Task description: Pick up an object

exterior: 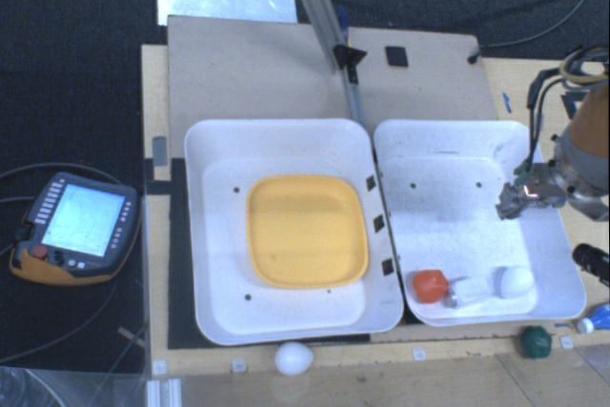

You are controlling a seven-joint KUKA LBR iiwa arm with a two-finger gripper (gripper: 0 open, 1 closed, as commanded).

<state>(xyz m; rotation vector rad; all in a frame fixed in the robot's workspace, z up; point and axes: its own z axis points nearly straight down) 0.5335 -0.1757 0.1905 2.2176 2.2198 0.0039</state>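
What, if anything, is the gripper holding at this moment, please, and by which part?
It cannot be told. The gripper sits over the right bin's right side, with nothing visibly in it; the red object lies on the bin floor.

Both bins (286, 143) white, the left w/ a yellow plate (307, 230); the right holds an orange-red ball (428, 285), a clear-whitish piece (467, 291) and a white ball (516, 281). Off the bins: white egg (294, 358), dark green ball (535, 341). Pendant (74, 229) grey w/ orange-yellow base, pale lit screen; bench (257, 62) tan, floor dark.

Plate (308, 230) in left bin (214, 205), ball (429, 285) and egg (516, 281) along right bin (448, 167) front wall
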